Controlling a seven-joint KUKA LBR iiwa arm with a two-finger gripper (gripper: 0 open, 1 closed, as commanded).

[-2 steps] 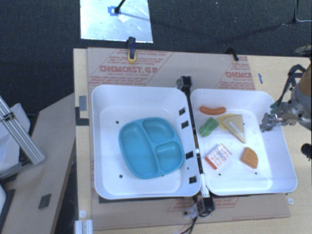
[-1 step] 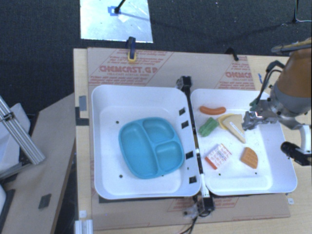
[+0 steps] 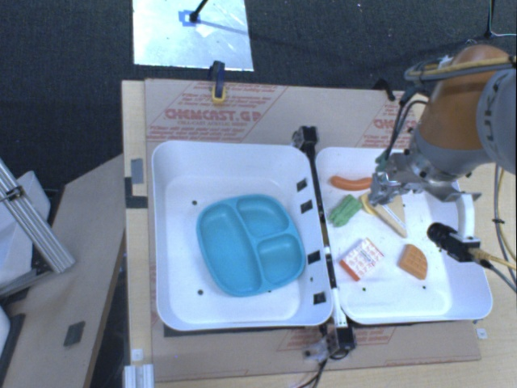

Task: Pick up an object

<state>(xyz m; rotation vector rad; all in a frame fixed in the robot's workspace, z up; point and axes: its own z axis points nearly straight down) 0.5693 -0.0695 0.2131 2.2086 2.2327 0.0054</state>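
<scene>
Dark speckled flooring surrounds a bench (image 3: 202, 95) topped with a brown printed board, on which two shallow white bins sit side by side, a black strip running between them. Lying in the left bin (image 3: 174, 164) is a light blue divided plate (image 3: 249, 243) with three compartments, turned at an angle. Several small items are spread across the right bin (image 3: 464, 297): an orange carrot-like piece (image 3: 349, 182) near the back, a green leafy piece (image 3: 345, 210) close to the divider, a pale yellow wedge (image 3: 393, 217) to the right of the green one, a small red and white packet (image 3: 362, 259) further forward, and a tan cracker-like piece (image 3: 413, 261) to the right of the packet. From the right, the grey arm (image 3: 464, 120) with its orange band reaches over the right bin, and its tool (image 3: 383, 191) hangs low at the back end of the yellow wedge, between the carrot-like piece and the wedge. Whether the tool is released or clenched cannot be told from this angle, nor whether it touches anything. A black part of the arm (image 3: 448, 242) juts out just right of the cracker-like piece. Behind the bench a shiny metal sheet (image 3: 192, 23) lies on the floor.
</scene>
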